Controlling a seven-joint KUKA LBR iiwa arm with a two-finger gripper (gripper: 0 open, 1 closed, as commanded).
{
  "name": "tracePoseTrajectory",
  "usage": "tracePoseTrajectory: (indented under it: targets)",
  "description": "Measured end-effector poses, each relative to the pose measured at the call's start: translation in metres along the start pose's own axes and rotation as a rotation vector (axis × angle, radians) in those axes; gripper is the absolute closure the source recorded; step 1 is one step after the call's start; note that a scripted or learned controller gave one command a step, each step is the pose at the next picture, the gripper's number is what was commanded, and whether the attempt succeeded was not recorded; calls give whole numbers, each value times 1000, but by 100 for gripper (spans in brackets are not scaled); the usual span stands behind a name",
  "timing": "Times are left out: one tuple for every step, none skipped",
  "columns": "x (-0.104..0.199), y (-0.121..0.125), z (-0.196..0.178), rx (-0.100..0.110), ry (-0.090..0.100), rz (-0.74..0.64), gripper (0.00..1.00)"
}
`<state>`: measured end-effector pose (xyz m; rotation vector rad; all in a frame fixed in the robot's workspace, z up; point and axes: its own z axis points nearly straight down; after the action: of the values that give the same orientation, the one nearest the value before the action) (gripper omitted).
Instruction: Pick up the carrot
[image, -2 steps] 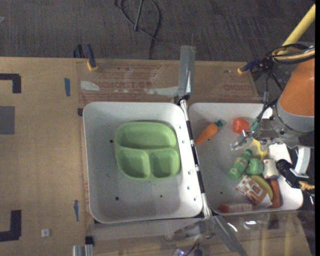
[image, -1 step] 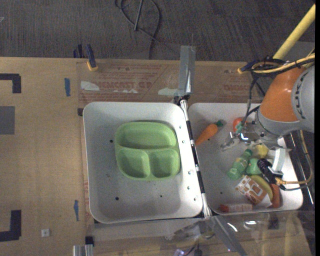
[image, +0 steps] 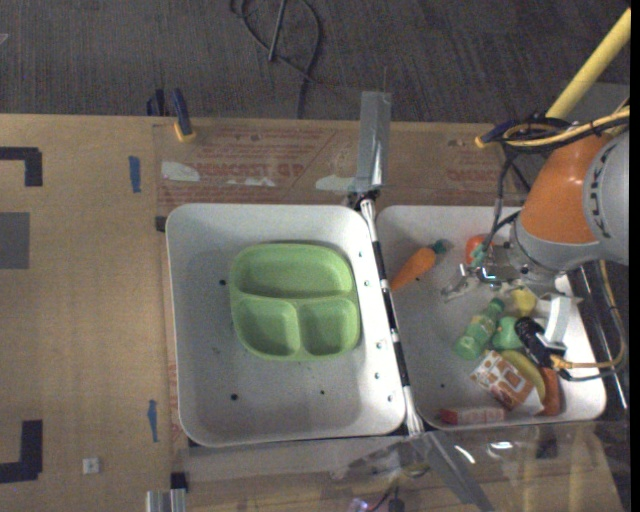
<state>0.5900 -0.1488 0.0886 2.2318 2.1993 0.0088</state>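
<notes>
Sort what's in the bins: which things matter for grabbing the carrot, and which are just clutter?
Job: carrot, lying apart in right bin; gripper beside it.

Clutter: green divided plate in left bin; green bottle; banana; snack packet.

The carrot (image: 417, 265) lies in the right bin (image: 430, 380), just left of the gripper (image: 462, 285), apart.

We see bare bin floor all round the carrot (image: 414, 266) (the divider wall (image: 385, 300) sits just left); toys crowd the right bin's (image: 430, 400) far corner, around the green bottle (image: 478, 332).
</notes>
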Motion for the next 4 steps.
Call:
tracePoseTrajectory:
  targets:
    - [8,48,1,9,-3,114,0]
    - [-31,49,0,3,13,192,0]
    - [26,78,2,7,1,94,0]
    - [56,51,0,5,0,277,0]
